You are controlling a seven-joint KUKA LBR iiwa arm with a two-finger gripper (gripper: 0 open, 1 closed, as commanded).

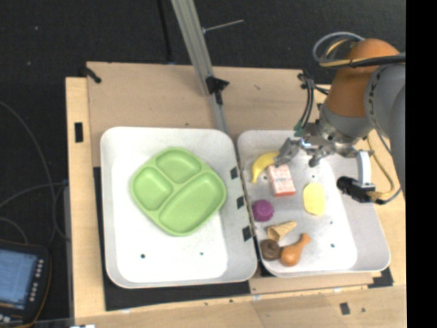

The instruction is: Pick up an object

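Note:
My gripper (301, 154) hangs open over the back of the right bin (355, 241), with nothing between its fingers. Just left of it lies a yellow banana (262, 165). A small red and white carton (280, 180) sits right below the fingers. A yellow lemon-shaped piece (314, 199) rests a little right of the carton. Nearer the front are a purple round piece (263, 210), an ice-cream cone (281, 230), a brown round piece (270, 249) and an orange pear-shaped piece (293, 251).
The left bin (123, 251) holds a green divided plate (179, 190). A metal pole (198, 53) slants up from between the bins at the back. The bench's wooden border (136, 94) runs round both bins.

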